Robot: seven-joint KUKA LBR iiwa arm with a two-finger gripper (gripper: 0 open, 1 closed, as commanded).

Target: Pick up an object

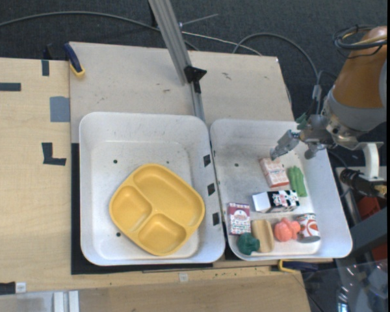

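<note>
Lying in the right bin (224, 174), the small pink-and-white box (273, 172) sat among a green stick (297, 181), a black-and-white carton (281, 200) and other small toys. The gripper (295, 145) hovered just above it, its fingers (281, 147) spread apart and gripping nothing. A yellow divided plate (157, 208) rested in the left bin (91, 174).

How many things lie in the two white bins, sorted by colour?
Yellow: 1, divided tray
Green: 2, stick, lump
Orange-pink: 2, small box, round lump
Dark red: 1, packet
Black-and-white: 1, box
Tan: 1, block
Red-and-white: 1, can
Total: 9
</note>
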